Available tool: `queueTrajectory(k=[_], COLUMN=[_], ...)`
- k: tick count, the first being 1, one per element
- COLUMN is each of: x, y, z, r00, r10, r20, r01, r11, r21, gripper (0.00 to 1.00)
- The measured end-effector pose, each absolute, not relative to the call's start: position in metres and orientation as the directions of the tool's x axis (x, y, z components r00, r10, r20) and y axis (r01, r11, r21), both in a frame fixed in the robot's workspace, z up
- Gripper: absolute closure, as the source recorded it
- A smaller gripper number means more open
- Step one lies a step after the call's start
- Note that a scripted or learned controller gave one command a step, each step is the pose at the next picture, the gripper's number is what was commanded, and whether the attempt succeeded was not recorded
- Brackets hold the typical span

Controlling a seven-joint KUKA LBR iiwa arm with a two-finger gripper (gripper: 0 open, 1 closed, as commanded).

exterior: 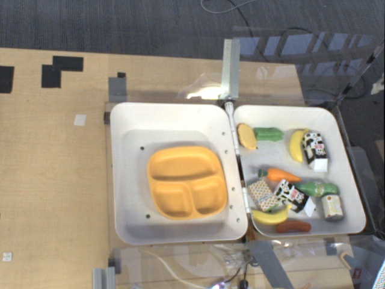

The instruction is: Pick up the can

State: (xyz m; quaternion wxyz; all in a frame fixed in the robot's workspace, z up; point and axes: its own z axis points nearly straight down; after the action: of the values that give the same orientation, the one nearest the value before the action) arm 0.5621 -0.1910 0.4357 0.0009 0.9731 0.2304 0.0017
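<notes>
The can [332, 208] is a small grey tin with a reddish label band, standing upright near the front right corner of the right bin [337, 120]. It touches the green bottle [319, 189] just behind it. A black-and-white carton [292, 195] lies to its left.
The right bin also holds a carrot [281, 175], two bananas [269, 216] [295, 145], a red sausage [293, 226], a green vegetable [268, 134], a bread piece [246, 136], a second cow-print carton [314, 150] and a checkered packet [260, 191]. The left bin [132, 131] holds a yellow divided plate [186, 181].
</notes>
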Motion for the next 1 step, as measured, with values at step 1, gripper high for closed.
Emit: queueTrajectory(k=[1], x=[0.5779], y=[-0.1754], z=[0.4362], r00=[0.905], r10=[0.426], r20=[0.004], r01=[0.426], r11=[-0.905], r21=[0.003], gripper=[0.0])
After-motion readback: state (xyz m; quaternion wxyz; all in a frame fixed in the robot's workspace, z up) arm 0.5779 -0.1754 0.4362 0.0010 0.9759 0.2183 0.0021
